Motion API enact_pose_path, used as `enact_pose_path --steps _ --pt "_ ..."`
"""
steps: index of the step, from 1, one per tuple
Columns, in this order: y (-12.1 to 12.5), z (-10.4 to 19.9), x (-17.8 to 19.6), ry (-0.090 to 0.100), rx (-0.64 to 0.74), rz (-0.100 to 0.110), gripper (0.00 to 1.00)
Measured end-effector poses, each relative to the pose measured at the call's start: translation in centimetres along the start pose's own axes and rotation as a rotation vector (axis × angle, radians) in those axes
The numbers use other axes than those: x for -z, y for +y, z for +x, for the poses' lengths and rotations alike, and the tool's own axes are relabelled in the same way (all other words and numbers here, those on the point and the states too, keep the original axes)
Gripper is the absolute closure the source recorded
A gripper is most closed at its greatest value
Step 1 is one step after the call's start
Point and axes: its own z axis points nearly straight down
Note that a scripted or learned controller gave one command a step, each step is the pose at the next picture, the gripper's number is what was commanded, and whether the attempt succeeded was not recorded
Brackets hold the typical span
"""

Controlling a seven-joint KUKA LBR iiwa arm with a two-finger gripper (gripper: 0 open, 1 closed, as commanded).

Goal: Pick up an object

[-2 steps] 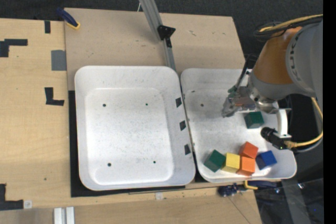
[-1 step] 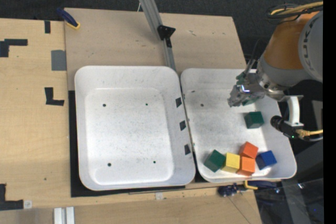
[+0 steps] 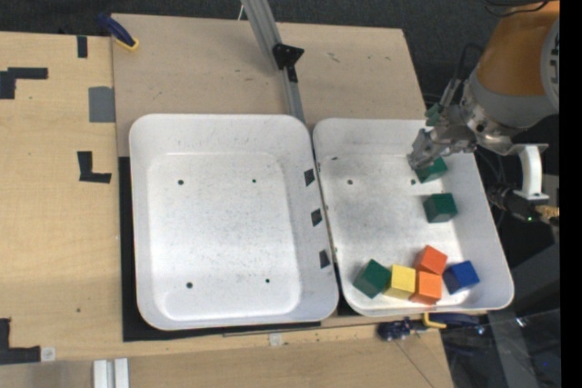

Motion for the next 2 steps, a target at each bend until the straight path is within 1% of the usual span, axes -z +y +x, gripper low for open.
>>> enact_pose_path --steps 1,2 --pt "0.2 6.5 -0.1 0.003 0.006 0.006 1.0" --pt "-0.4 11.5 -1.3 0.002 0.004 0.008 1.0"
